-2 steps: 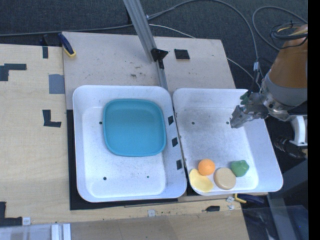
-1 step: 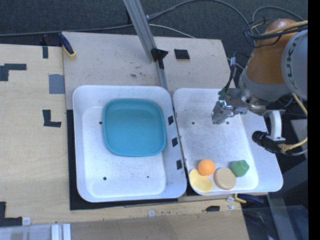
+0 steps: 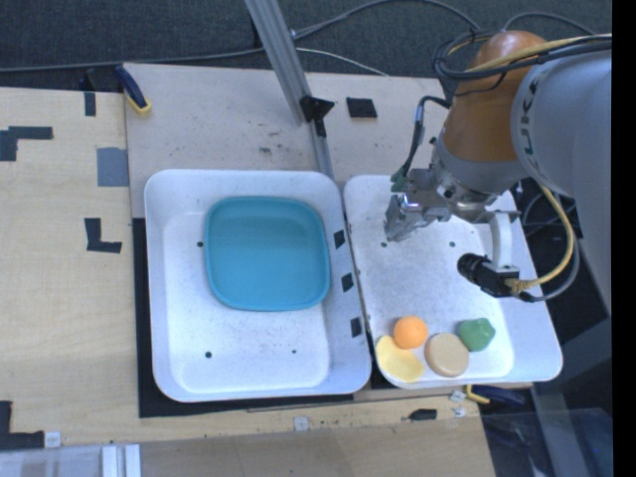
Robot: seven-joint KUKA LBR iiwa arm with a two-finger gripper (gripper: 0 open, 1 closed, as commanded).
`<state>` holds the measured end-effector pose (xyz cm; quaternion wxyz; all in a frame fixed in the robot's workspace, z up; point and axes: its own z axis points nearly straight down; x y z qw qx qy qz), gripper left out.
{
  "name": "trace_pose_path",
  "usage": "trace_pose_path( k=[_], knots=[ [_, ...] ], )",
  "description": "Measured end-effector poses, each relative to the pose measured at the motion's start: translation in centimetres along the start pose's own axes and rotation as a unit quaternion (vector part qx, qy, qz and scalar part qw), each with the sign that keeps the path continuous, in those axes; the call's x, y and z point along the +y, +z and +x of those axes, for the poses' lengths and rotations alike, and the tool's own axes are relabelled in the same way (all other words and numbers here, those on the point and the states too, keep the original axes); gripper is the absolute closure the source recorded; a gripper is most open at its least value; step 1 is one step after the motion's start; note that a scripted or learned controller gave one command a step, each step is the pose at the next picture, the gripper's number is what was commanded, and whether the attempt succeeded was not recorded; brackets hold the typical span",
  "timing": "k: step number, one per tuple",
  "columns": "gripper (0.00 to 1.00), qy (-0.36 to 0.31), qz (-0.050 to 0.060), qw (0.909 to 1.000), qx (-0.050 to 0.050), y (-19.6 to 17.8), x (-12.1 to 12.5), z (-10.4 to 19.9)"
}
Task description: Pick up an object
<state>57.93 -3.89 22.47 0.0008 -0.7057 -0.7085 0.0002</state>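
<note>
Leftward of the gripper (image 3: 401,223), well apart from it, the left bin (image 3: 169,266) bears a blue plate (image 3: 266,251) lying flat near its far side. Just beside that bin, the right bin (image 3: 532,351) sits under the arm (image 3: 517,107), which reaches in from the right with its orange band above the wrist. The gripper hangs over the far left part of the right bin, above bare white floor, and nothing shows between its fingers; whether they are spread or closed I cannot tell from this slant.

Nearer the camera than the gripper, well apart from it, four small things crowd the bin's near edge: a yellow piece (image 3: 397,364) at the left, an orange ball (image 3: 409,332) touching it just behind, a tan disc (image 3: 446,355) beside them, and a green piece (image 3: 476,333) rightmost.
</note>
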Motion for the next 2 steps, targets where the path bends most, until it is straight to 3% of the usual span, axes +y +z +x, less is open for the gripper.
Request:
trace_pose_path(
  k=[1, 2],
  knots=[
    [1.00, 0.000, -0.001, 1.0000, 0.000, -1.1, 0.4, 5.0],
    [1.00, 0.000, 0.000, 1.0000, 0.000, 0.1, 0.5, 10.0]
  ],
)
